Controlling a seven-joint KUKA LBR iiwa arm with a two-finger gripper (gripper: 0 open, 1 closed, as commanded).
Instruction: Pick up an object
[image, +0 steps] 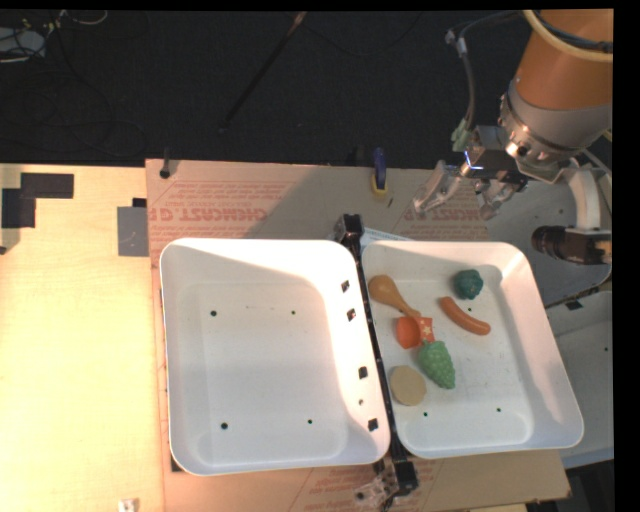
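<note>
**A:** Sausage (465, 316), I'd say, is the likeliest pick. Working from the near edge of the right bin (545, 425) back: first the tan disc (407, 385), then the green bumpy piece (437, 363) just beside it, then the orange-red piece (412, 330) touching the tan drumstick shape (387, 293). The sausage lies beyond those, toward the bin's right side, and the teal lump (467, 283) sits a little farther back still.

**B:** And the left bin (190, 400)?

**A:** Bare white floor. Nothing of use there.

**B:** Where's the gripper (466, 192)?

**A:** Farthest of all, hovering past the right bin's back rim, over the brown board (250, 205). Its fingers (437, 192) are spread wide with nothing between them.

**B:** So the step in hand is the approach.

**A:** I judge so. The sausage stands apart from its neighbours, which makes it the cleaner target than the crowded group by the divider.

**B:** How does it lie?

**A:** Flat, long axis slanting from upper left to lower right in the picture, the lower end pointing toward the bin's right wall.

**B:** Then close across it.

**A:** Yes: turn the wrist so the fingers straddle the narrow width at mid-length, descend straight, and keep clear of the teal lump behind.
</note>
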